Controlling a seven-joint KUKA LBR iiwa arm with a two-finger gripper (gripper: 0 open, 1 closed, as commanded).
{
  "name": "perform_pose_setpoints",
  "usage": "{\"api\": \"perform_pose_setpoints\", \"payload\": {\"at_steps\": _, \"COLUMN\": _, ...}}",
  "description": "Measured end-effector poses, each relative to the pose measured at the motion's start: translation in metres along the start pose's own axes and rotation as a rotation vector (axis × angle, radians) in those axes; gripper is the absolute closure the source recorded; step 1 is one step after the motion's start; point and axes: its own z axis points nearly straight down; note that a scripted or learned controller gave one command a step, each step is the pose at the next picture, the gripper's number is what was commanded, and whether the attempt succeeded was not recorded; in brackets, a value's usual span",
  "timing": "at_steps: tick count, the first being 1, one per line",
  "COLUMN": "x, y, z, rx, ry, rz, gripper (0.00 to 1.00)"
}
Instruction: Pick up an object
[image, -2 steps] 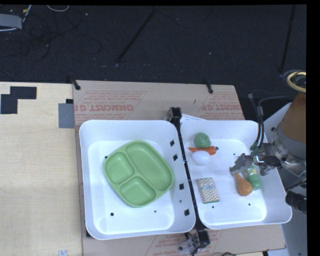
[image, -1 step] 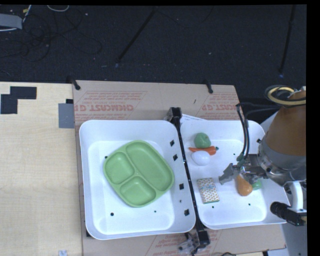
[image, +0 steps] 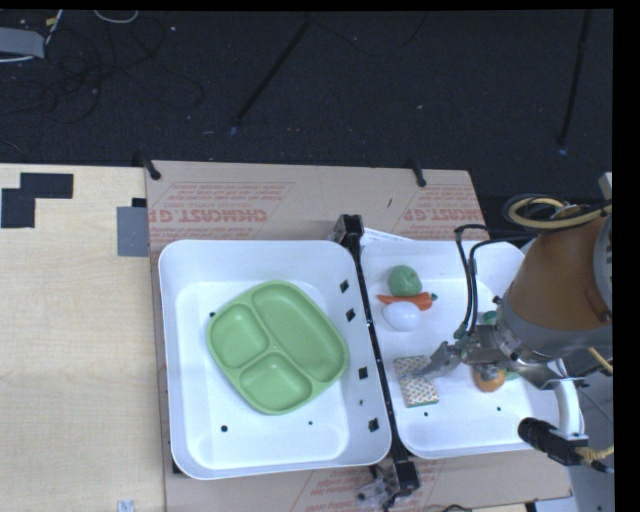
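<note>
Camera view, largest first: the left bin (image: 190, 300), well left of the claw, carries a green divided plate (image: 277, 346). The right bin (image: 440, 445) has the arm low inside it, the claw (image: 447, 358) hanging just above a small patterned square pad (image: 415, 380) at its lower left. Whether the claw is spread or pressed together I cannot tell. Up and left of it lie a green lump (image: 405, 280), a white ball (image: 402, 315) and an orange stick (image: 420, 299). A small orange object (image: 489, 379) sits just right. Judging by this, nothing is lifted yet; grasp and raise remain.
</note>
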Motion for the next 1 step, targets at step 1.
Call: {"api": "perform_pose_setpoints", "payload": {"at_steps": 1, "x": 0.0011, "y": 0.0024, "z": 0.0441, "rx": 0.000, "ry": 0.000, "rz": 0.000, "gripper": 0.00}}
